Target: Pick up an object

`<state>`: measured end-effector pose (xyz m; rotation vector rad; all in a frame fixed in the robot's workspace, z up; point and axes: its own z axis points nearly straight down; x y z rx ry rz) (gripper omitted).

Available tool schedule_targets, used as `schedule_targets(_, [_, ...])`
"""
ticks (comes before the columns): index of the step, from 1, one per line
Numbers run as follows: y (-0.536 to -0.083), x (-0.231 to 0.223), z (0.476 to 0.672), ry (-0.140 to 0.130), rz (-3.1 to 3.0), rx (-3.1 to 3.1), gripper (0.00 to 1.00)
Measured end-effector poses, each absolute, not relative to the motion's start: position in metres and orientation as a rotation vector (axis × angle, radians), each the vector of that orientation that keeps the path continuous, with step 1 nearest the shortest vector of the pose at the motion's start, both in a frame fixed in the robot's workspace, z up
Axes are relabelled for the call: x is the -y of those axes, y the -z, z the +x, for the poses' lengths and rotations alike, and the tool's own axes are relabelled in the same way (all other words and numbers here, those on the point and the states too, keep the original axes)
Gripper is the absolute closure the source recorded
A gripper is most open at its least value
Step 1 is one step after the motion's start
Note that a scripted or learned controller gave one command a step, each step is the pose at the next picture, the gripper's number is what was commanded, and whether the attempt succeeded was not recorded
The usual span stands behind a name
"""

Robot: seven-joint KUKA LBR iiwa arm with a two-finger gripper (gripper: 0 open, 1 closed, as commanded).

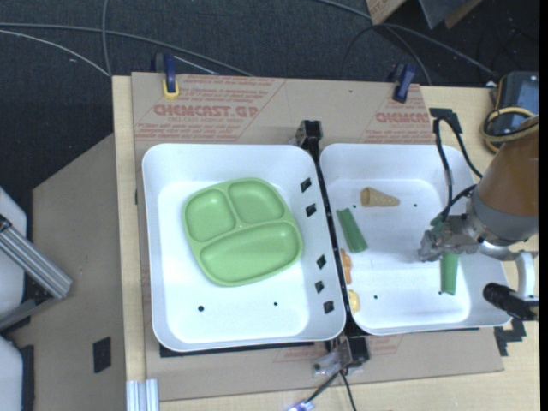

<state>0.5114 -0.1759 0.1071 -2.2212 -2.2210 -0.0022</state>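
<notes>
My gripper [435,247] hangs over the right side of the right bin [402,161], below the grey wrist and orange band. A green stick [449,276] points from right under the gripper toward the bin's front, and its upper end is hidden by the gripper. Whether it is held or lying on the bin floor I cannot tell. A second green stick [351,229] lies near the bin's left wall. A tan cone [378,199] lies at the back middle. Two small orange pieces [346,264] [352,299] rest against the left wall.
The left bin [171,298] holds a light green divided plate [243,230]. A black divider with clips [315,221] runs between the bins. A black cable [445,169] loops over the right bin's back right corner. The bench's cardboard edge runs along the front.
</notes>
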Motion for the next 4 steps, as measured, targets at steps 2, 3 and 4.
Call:
schedule_targets(2, [-0.230, 0.189, 0.519, 0.005, -2.226, 2.228, 1.00])
schedule_targets(3, [-0.259, 0.189, 0.520, 0.004, -2.223, 2.226, 1.00])
schedule_targets(4, [-0.265, 0.134, 0.523, 0.004, -2.213, 2.228, 1.00])
